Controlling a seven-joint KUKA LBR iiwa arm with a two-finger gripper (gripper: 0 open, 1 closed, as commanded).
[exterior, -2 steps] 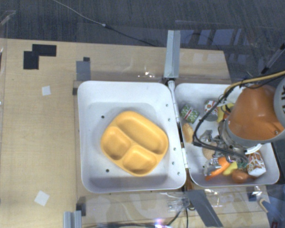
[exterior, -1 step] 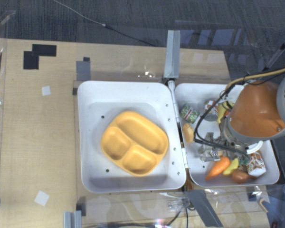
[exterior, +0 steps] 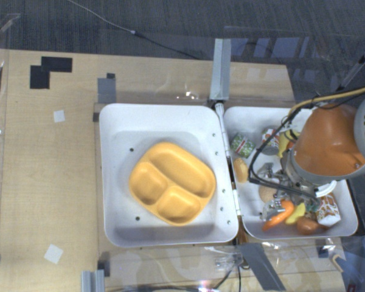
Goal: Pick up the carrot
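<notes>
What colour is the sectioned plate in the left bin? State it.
Yellow plate, camera view.

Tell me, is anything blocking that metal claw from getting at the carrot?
Nothing visible sits between them. The tool is right at the carrot, near the front of the right bin. Neighbours crowd it, though: a yellow item and a reddish-brown one lie just beside the carrot. The arm's bulk hides part of that spot.
</notes>
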